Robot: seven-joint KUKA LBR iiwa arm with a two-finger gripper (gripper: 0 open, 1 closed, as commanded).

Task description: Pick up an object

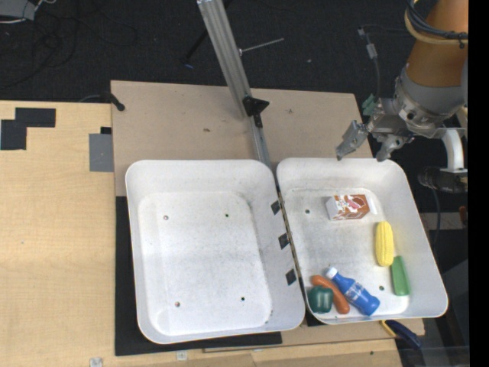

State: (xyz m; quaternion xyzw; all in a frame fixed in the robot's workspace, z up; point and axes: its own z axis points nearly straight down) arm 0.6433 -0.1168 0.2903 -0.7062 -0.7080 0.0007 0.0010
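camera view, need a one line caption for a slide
Gripper above the far rim of the right bin, which holds a snack packet, corn cob, cucumber, blue bottle and carrot.

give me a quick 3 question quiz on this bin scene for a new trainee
1. True or false: the gripper is above the far edge of the right bin, with nothing seen between its fingers.
2. Multiple choice: which item lies nearest that far edge? A) blue bottle B) red and white packet C) green cucumber
3. Fill in: the yellow corn lies just beyond the ____ cucumber.

Key:
1. True
2. B
3. green
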